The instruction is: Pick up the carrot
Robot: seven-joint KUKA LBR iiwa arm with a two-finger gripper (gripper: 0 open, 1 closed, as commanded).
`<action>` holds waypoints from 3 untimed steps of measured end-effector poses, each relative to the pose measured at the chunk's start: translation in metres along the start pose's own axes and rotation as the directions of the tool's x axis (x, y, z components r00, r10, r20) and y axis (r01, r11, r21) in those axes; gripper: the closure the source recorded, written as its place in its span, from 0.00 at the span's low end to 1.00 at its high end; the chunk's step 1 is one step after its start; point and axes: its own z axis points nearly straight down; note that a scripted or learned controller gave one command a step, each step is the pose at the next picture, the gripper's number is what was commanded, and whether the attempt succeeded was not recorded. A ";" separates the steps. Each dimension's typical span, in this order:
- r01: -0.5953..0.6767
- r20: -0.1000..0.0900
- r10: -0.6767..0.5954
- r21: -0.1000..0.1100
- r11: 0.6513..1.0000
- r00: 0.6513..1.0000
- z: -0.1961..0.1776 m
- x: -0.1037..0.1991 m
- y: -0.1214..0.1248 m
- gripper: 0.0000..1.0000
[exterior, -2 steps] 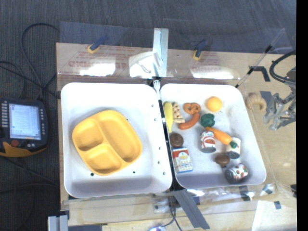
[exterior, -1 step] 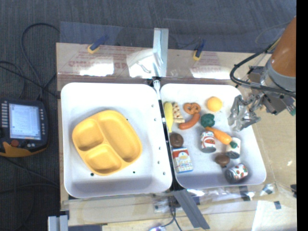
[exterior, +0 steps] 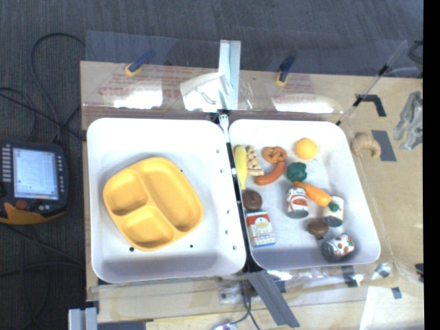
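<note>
The carrot (exterior: 314, 193) is orange and lies at a slant in the middle of the right bin (exterior: 357, 184), its green leafy top (exterior: 297, 172) pointing up and left. A red-labelled can (exterior: 297, 202) touches its left side and a small white can (exterior: 333, 210) sits at its thin tip. My gripper (exterior: 411, 120) shows as a grey shape at the far right, over the bare bench outside the bin, well away from the carrot.
Around the carrot lie a sausage (exterior: 269, 176), pretzel (exterior: 273, 155), yellow fruit (exterior: 306, 148), banana (exterior: 240, 163), chocolate donut (exterior: 252, 199), red box (exterior: 260, 228) and a tipped can (exterior: 338, 246). A yellow divided tray (exterior: 152, 201) sits in the left bin (exterior: 103, 253). A croissant (exterior: 364, 144) lies on the bench.
</note>
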 end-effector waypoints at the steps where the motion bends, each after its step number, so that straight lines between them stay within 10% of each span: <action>1: 0.100 -0.012 -0.100 -0.015 0.995 0.995 0.096 -0.022 -0.004 1.00; 2: 0.190 -0.005 -0.190 -0.007 0.982 0.982 0.072 0.046 0.017 1.00; 3: 0.164 -0.008 -0.164 -0.016 0.986 0.986 0.124 -0.013 0.067 1.00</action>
